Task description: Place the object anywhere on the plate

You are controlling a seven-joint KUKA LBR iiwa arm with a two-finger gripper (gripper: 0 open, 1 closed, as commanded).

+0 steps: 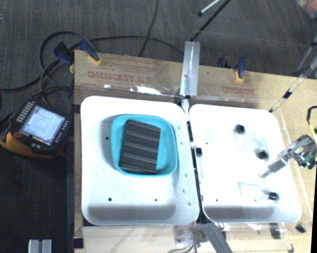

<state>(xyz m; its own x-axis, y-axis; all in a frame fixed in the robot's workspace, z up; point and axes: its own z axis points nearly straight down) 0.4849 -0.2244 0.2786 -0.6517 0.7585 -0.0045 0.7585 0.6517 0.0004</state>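
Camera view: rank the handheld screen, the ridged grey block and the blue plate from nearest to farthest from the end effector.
The end effector sits over the right bin's right side.
1. Blue plate, in the left bin; its right rim comes closest.
2. Ridged grey block, lying on that plate, slightly farther left.
3. Handheld screen, on the floor left of the bench.

The left bin [87, 199] contains a plate [116, 128]; a ridged block [140, 146] lies on the plate. The right bin [223, 205] adjoins it. The gripper [270, 169] is above the right bin's right side. A handheld pendant [37, 127] lies left of the bench.
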